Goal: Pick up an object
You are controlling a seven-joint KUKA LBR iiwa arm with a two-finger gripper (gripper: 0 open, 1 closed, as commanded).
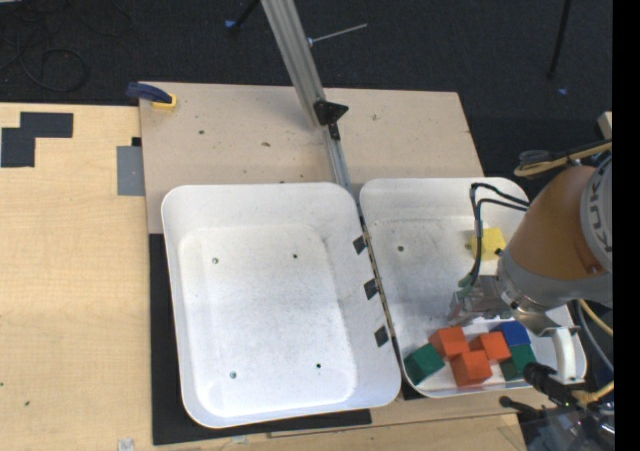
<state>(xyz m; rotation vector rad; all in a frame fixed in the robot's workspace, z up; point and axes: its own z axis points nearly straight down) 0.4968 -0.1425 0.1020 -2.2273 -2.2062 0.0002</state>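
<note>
In the right bin [420,229], a cluster of blocks lies at the near corner: orange blocks [450,341] [472,367] [495,346], a green block [425,363], another green one [517,364] and a blue block [515,333]. A yellow block [490,241] sits alone further back, near the right wall. My gripper [474,301] hangs low over the bin, just behind the cluster and in front of the yellow block. The orange band of the arm [560,229] hides much of the wrist. I see no block in the gripper.
The left bin [265,299] lies beside the right one, with black clips [368,287] along the shared wall. A slanted aluminium rail [300,59] rises behind the bins. A blue clamp [150,94] sits at the board's far left corner. Cables run along the right.
</note>
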